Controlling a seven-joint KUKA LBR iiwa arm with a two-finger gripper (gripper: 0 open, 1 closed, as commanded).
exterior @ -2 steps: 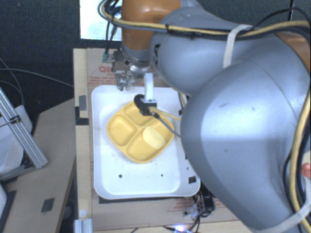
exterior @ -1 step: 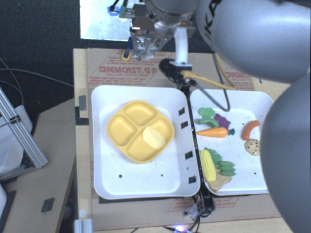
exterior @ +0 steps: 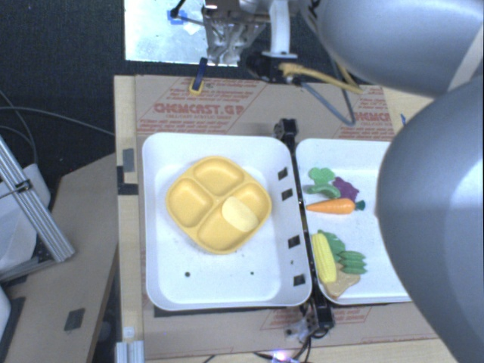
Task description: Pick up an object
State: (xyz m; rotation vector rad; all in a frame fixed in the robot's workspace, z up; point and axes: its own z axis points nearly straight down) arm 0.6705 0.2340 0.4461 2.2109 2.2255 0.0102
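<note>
My gripper (exterior: 227,48) hangs high at the top of the view, beyond the far edge of both bins and over the cardboard (exterior: 227,108). The left bin (exterior: 162,286) holds a yellow divided plate (exterior: 198,195) with a pale yellow oval piece (exterior: 240,215) in its right compartment. In the right bin (exterior: 344,153) lie a green leafy piece (exterior: 321,178), purple grapes (exterior: 346,187), an orange carrot (exterior: 330,207), a yellow corn cob (exterior: 324,255), green pea pods (exterior: 352,261) and a tan piece (exterior: 342,286). The arm hides the right part of that bin.
The big grey arm (exterior: 423,127) crosses the upper right and right side. A black divider with clips (exterior: 295,203) runs between the bins. A metal frame (exterior: 30,210) and cables stand at the left. A blue and yellow tool (exterior: 199,78) lies on the cardboard.
</note>
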